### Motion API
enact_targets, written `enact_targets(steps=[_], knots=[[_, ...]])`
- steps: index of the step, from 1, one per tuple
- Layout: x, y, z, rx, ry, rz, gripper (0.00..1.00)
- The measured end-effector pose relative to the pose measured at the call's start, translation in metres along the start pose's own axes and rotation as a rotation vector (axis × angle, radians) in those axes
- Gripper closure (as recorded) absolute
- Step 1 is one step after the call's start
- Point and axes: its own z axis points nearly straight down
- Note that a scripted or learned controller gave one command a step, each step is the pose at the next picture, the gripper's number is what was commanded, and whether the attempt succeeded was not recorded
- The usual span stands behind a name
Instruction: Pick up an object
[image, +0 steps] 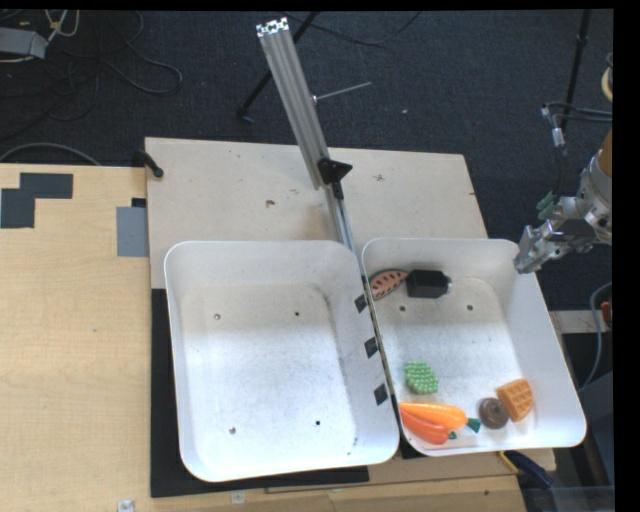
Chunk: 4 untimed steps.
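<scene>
The right bin (530, 330) holds several small objects. A black block (426, 283) and a brown striped piece (387, 282) lie near its far left corner. A green bumpy ball (421, 378) sits left of centre. Along the near edge lie an orange carrot-like toy (433, 420), a small brown round piece (492, 411) and an orange waffle-like piece (516, 398). My gripper (530, 250) hangs just outside the right bin's far right corner, above its rim, away from all the objects, with nothing seen between its fingers.
The left bin (200, 300) lies beside the right one, with a divider carrying black clips (370, 345) between them. A slanted aluminium bar (300, 100) rises from behind the bins. A wooden tabletop (60, 330) lies at left.
</scene>
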Motion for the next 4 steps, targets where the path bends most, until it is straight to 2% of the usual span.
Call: enact_targets(steps=[1, 4], knots=[[0.051, -0.021, 0.011, 0.008, 0.004, -0.003, 1.00], [0.217, -0.068, 0.022, 0.010, 0.004, -0.003, 1.00]])
